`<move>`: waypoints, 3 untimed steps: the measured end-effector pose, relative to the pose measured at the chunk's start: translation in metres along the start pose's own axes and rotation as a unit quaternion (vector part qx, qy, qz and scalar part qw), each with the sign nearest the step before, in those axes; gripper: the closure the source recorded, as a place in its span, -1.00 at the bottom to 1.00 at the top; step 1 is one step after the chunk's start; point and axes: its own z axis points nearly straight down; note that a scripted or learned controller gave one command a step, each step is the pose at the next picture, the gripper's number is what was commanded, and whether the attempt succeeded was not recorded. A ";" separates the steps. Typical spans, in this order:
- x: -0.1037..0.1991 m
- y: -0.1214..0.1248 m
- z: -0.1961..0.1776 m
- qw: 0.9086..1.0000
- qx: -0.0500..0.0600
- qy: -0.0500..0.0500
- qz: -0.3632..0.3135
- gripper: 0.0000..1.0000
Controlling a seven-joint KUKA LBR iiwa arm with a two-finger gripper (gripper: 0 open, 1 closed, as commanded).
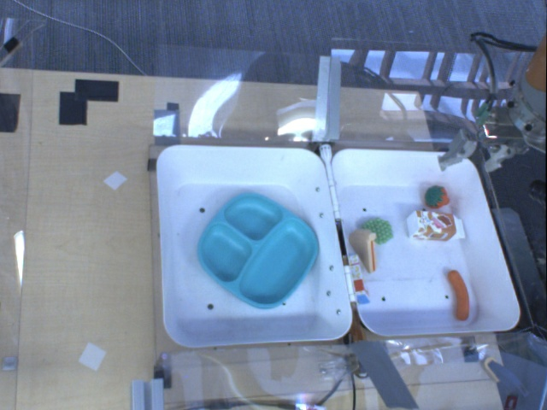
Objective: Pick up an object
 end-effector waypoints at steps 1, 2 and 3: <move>-0.012 -0.029 0.137 0.994 -0.003 0.000 0.111 -1.00; -0.006 -0.007 0.177 0.999 -0.002 0.000 0.047 -1.00; -0.016 0.044 0.177 0.997 0.005 0.002 -0.077 -1.00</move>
